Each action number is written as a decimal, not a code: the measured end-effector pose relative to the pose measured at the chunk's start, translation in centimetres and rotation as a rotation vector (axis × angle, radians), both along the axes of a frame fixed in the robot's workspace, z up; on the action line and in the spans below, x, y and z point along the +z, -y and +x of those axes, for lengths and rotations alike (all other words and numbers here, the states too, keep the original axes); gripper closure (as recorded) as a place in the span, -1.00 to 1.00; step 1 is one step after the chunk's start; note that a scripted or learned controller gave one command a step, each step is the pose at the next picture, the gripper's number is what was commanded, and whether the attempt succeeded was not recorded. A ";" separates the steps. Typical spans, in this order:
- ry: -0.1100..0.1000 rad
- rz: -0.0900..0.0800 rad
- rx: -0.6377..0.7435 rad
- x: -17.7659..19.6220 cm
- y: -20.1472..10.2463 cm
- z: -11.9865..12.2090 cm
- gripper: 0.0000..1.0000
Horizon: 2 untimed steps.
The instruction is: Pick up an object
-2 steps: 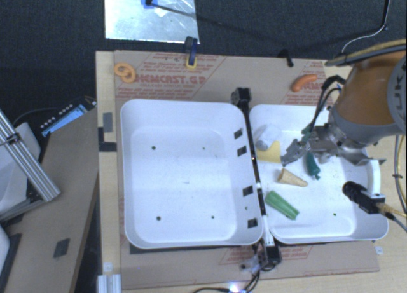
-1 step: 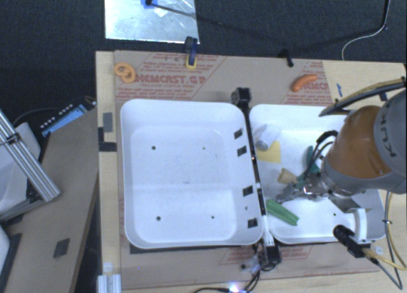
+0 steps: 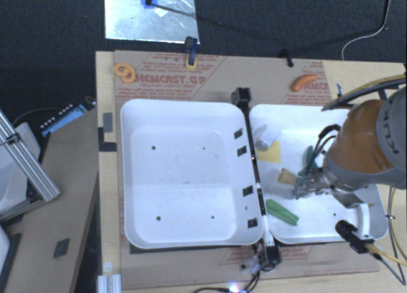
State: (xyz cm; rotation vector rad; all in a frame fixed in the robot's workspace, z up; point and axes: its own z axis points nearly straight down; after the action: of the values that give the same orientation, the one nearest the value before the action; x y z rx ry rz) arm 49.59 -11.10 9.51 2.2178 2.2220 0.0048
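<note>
Arm w/ orange band reaches in from the right, gripper (image 3: 304, 187) low in the right bin (image 3: 369, 225), just right of a tan block (image 3: 287, 175) and just beyond a green piece (image 3: 282, 212). Can't tell the state of the gripper from this angle, so can't say whether it has hold of anything. Likely targets: the tan block, small, wedge-ish, lying flat near the bin's middle; the green piece, long, flat, slanted, on the bin's near-left part. Also a yellow flat piece (image 3: 269, 152) and a whitish cylinder (image 3: 266, 136) in the far-left corner, plus a teal thing (image 3: 309, 156) partly hidden by the wrist. Risks, in my judgement: gripper sits btwn objects, so it may shut on nothing or nudge the block away; flat pieces lie tight to the bin floor, hard to get under; things are close, so two may get pinched or one slips on lift. Left bin (image 3: 184, 177) is well apart.
</note>
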 end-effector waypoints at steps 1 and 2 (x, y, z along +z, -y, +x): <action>0.017 0.007 0.019 16.4 -14.0 2.1 1.00; -0.001 0.000 0.001 15.5 -13.0 1.8 -1.00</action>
State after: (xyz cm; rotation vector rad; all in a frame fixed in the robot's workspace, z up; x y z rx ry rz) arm 51.37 1.92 25.04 2.2175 2.2236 0.0031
